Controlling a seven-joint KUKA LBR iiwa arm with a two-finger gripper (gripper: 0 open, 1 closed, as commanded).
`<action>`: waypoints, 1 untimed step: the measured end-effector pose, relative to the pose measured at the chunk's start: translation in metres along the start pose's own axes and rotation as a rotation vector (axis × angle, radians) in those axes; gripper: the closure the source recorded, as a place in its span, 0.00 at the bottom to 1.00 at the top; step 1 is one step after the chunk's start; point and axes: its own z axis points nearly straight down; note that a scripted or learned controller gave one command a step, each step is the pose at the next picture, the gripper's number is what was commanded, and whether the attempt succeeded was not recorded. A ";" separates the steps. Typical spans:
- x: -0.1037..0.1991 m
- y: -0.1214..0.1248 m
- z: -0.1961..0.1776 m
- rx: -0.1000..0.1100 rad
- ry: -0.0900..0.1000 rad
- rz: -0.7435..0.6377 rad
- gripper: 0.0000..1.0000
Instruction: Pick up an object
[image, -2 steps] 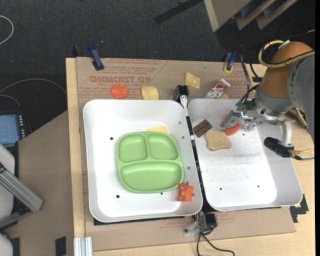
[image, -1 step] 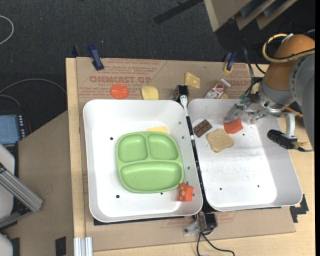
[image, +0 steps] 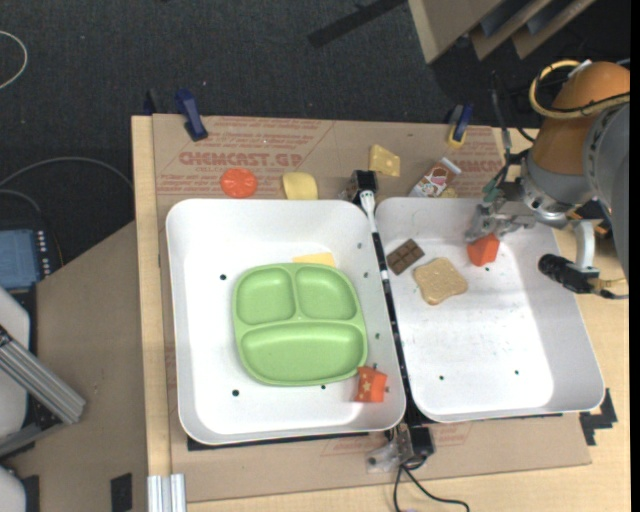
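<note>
- A cardboard sheet (image: 200, 160) covers the bench under two white bins; two blue clamps (image: 190, 115) pin its far edge.
- An orange disc (image: 239, 182) and a pale yellow block (image: 299, 186) lie on the cardboard just beyond the left bin (image: 200, 300).
- Inside the left bin, a green divided plate (image: 298, 324) with three compartments sits near the middle.
- A thin yellow slice (image: 315, 259) pokes out from under the plate's far rim.
- A small orange block (image: 370, 385) rests at the plate's near right corner, close to the bin's wall.
- A black-and-white object (image: 364, 190) lies at the gap between the bins; its kind cannot be told.
- Further along the cardboard are a yellow wedge like cheese (image: 384, 160) and a small red-and-white carton (image: 433, 181), tipped on its side.
- In the right bin (image: 500, 350), a brown chocolate-like bar (image: 404, 256) lies near the far left corner, with a tan slice of toast (image: 440, 281) just beside it.
- The gripper (image: 487, 232), reaching in from the right, stands low over the bin's far side.
- Its fingers are clamped on a red-orange block (image: 483, 249), which shows between and below them.
- Whether the block touches the bin floor or hangs clear cannot be told.
- The grey arm with its orange band (image: 580, 120) rises at the upper right.
</note>
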 end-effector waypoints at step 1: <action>0.119 -0.042 -0.094 0.008 0.008 -0.008 1.00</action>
